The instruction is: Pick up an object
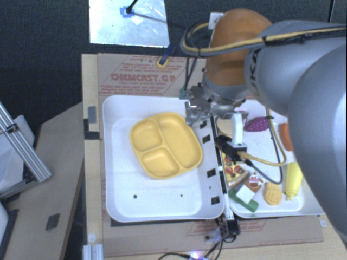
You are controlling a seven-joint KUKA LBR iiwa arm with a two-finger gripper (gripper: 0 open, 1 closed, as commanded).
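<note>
Nearest the camera, at about five o'clock in the camera view, the right bin (303,207) carries a crowd of toy food along its front edge: a green-and-white block (245,197), a red-and-white piece (253,182), an orange corn-like lump (272,194) and a yellow banana-shaped piece (293,179) just beside it. A pizza slice (236,172) lies a little farther in, close to the divide between the bins. At seven o'clock the left bin (122,199) is bare along its front, and toward the centre it holds a yellow three-compartment plate (165,144), lying flat and tilted in plan.

Farther back, at about two o'clock from the plate, the gripper (205,114) hangs low over the seam between the bins, just beside the plate's far right corner. Whether it is open or closed cannot be told, since the wrist and cabling hide that part. Beyond it, a purple toy (256,124) and an orange carrot-like piece (286,136) lie in the right bin's far half, partly under the arm (303,69).

As for progress, nothing looks lifted: every object rests in a bin, and no item can be seen in the gripper. I judge the pick still wholly to do, with choosing a target, closing on it and raising it all remaining. The plate's rim or the pizza slice seem the closest candidates.
</note>
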